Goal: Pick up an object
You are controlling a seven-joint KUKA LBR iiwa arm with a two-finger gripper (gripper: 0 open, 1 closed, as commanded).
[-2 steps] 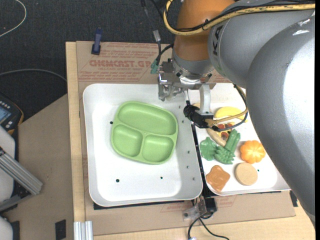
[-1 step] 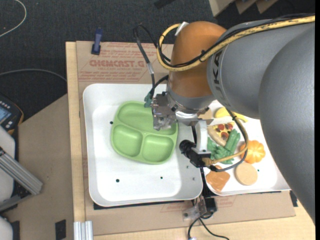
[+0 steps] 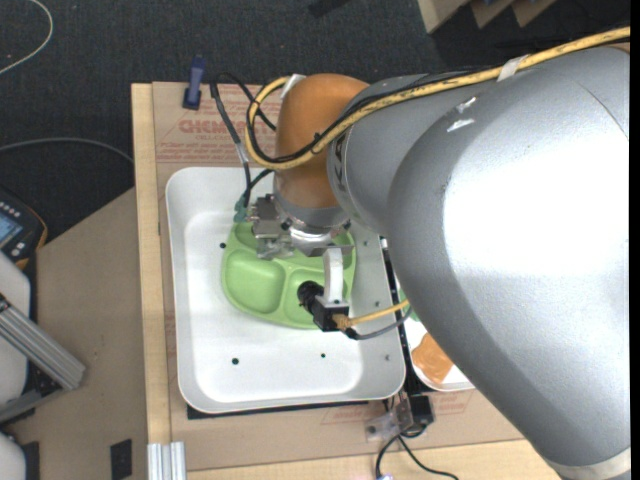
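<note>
A light green, rounded plastic object lies in the left white bin, near its middle. My gripper reaches down over the green object's far side, its wrist and orange band directly above it. The gripper body hides the top part of the green object. Whether anything sits between the fingers is hidden by the wrist.
The big grey arm covers the right bin; an orange object peeks out below the arm in that bin. Yellow and black cables loop around the wrist. The bench's cardboard edge runs along the left.
</note>
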